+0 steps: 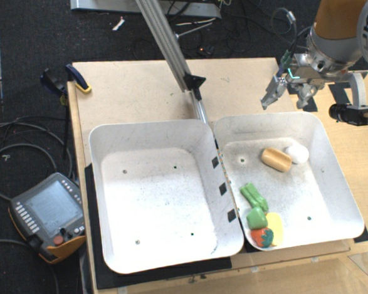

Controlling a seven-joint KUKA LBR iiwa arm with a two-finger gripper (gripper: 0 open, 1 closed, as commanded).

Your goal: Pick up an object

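The two-finger gripper (289, 98) is hovering over the back rim of the right shallow white bin (337, 183), jaws spread and gripping nothing, likely lining up a descent; the tan cylindrical block (276, 159) is lying below, touching a half-hidden white ball (297, 153)

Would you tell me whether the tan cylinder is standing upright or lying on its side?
Lying on its side. The tan cylinder shows its long flank on the floor of the right bin, touching a white ball.
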